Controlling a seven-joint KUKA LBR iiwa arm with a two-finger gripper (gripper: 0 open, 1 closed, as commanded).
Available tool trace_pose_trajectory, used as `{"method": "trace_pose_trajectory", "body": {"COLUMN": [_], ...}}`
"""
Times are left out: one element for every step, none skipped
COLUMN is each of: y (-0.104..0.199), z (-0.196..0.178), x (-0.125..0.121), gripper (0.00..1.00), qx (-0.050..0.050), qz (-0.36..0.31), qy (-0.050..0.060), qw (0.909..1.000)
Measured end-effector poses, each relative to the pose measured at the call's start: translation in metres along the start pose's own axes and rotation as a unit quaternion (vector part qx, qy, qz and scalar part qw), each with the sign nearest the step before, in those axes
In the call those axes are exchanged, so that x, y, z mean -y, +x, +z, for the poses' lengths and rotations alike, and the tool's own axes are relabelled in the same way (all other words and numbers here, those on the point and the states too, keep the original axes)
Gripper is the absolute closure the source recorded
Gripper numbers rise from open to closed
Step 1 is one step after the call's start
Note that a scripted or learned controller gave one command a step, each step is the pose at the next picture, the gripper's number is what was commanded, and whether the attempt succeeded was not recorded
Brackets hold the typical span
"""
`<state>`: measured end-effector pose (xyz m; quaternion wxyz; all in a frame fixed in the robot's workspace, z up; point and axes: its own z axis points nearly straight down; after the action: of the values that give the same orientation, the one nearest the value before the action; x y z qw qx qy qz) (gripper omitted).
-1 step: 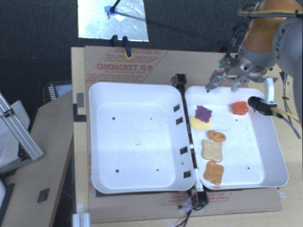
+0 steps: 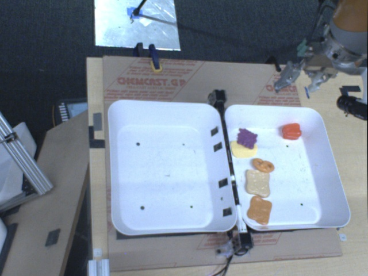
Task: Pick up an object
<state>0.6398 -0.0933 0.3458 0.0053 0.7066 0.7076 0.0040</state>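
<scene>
1. Nearest to me, at the front edge of the right bin point(image 2: 328, 154), lies an orange-brown toast piece point(image 2: 259, 210), close to the divide between the two bins.
2. Just behind it sits a pale bread slice point(image 2: 257, 183), its near edge touching or just about touching the toast piece.
3. Behind that comes a small orange pretzel point(image 2: 263, 165), right up against the far edge of the bread slice.
4. Further back, a yellow cheese slice point(image 2: 244, 150) lies flat, with a purple grape bunch point(image 2: 247, 137) resting partly on its far edge.
5. Off toward the right, well apart from that row, a red-orange pepper point(image 2: 291, 131) sits near the bin's back wall.
6. All six things are in the right bin, and five of them form a line along its left side.
7. Up beyond the bin's far right corner hangs the gripper point(image 2: 299, 80), over the cardboard sheet point(image 2: 172, 76) and counter point(image 2: 63, 154) rather than over the bin; its jaws stand apart with nothing between them.
8. Above it I can see the grey wrist and the orange band point(image 2: 351, 7) of the arm.
9. To the left, the left bin point(image 2: 123, 119) lies side by side with the right one, joined by a black hinge strip point(image 2: 225, 154).
10. At the back, a shiny metal plate point(image 2: 137, 15) lies on dark carpet.
</scene>
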Motion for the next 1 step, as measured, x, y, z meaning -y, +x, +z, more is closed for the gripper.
{"method": "trace_pose_trajectory", "body": {"y": [0.0008], "z": [-0.0035], "x": [-0.0012], "gripper": [1.0], "qx": [0.0], "qz": [-0.002], "qy": [0.003], "qw": [1.0]}}
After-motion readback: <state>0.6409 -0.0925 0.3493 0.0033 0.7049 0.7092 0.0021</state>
